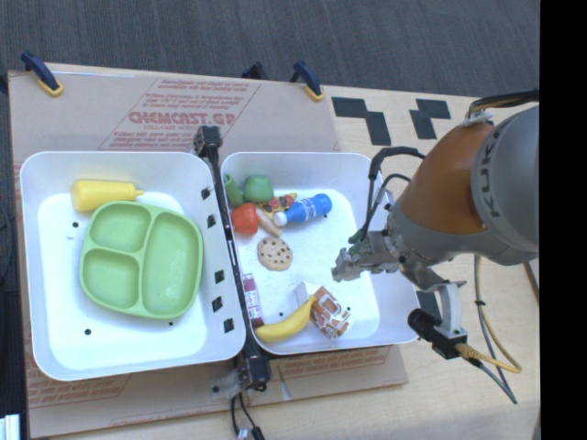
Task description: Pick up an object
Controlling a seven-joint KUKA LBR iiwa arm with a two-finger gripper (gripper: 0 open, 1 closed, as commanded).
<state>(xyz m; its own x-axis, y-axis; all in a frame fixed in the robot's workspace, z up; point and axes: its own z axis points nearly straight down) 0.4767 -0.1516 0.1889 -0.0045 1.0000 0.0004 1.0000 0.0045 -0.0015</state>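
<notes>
While dark grey carpet fills the frame's top, the tan cardboard-covered worktop (183,108) carries two white bins (46,273); whether the jaws (350,266) are apart, I cannot tell.

- Banana (286,323): yellow, curved, lying flat at the right bin's near edge.
- Cookie (274,254): round, brown-speckled, flat, mid-bin.
- Blue-and-white bottle (305,211): on its side, far half.
- Red tomato (244,218): beside the left wall.
</notes>
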